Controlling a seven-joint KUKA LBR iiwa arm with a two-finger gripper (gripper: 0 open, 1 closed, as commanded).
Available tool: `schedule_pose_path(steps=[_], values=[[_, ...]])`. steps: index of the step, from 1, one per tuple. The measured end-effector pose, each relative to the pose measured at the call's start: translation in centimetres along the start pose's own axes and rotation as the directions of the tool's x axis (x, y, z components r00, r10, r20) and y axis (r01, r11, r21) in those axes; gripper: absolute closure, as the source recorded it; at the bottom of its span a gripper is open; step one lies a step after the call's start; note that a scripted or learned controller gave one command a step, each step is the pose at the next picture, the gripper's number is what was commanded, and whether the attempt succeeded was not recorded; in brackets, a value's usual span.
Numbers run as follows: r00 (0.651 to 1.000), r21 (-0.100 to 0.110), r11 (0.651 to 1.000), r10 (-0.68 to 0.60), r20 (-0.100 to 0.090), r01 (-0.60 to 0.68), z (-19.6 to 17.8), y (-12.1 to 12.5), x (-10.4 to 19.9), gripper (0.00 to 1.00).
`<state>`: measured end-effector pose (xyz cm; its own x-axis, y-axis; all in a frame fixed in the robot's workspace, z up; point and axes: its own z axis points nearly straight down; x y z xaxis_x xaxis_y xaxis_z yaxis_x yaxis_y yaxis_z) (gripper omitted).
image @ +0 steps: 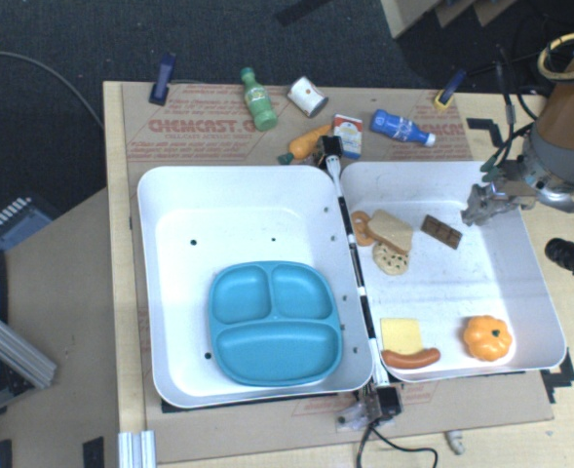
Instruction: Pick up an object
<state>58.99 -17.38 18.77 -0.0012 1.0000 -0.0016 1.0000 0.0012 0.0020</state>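
1. The arm reaches in from the right, and its gripper (481, 206) hangs over the upper right part of the right bin (530, 291), near that bin's right wall.
2. Whether the pincer is apart or together cannot be told; no object is seen between its tips.
3. Nearest to the pincer is a small brown chocolate bar (441, 231), lying on the bin floor just to the left of it and slightly lower in view, apart from it.
4. Further left in the same bin lie a pretzel (362, 227), a slice of bread (391, 232) and a cookie (391, 259), clustered near the wall shared with the left bin.
5. Along the near edge of the right bin lie a yellow cheese slice (401, 335), a sausage (411, 358) touching its lower side, and an orange pumpkin (487, 338), all well apart from the pincer.
6. The left bin (170, 261) holds a blue divided plate (275, 322).
7. On the board behind the bins lie a green bottle (258, 99), a blue bottle (401, 128), a small carton (347, 135) and a white can (307, 96).
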Motion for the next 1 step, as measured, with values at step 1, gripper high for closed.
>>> schedule_pose_path(steps=[1], values=[[1.0,0.0,1.0,0.0,0.0,0.0,-0.17,2.36,0.6,1.0]])
